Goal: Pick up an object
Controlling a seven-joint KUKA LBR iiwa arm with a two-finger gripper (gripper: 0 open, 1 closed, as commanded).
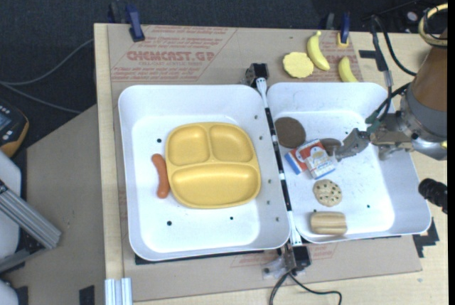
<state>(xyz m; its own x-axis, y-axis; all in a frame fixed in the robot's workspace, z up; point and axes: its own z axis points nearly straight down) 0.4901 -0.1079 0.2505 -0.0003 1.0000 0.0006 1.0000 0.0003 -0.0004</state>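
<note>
Glossy white plastic bins (142, 225) sit on a matt brown cardboard sheet (170, 55); the yellow tray (211, 164) looks smooth plastic.

A grey arm (426, 119) with an orange band ends in a dark metal tool (353, 143).

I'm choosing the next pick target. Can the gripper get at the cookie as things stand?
Probably yes: the cookie lies flat and uncovered in the right bin, apart from its neighbours, with the gripper close above it.

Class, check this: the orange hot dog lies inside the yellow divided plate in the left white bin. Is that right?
Not quite. In the camera view the orange hot dog lies beside the yellow divided plate, off its left edge, on the left white bin floor.
</note>
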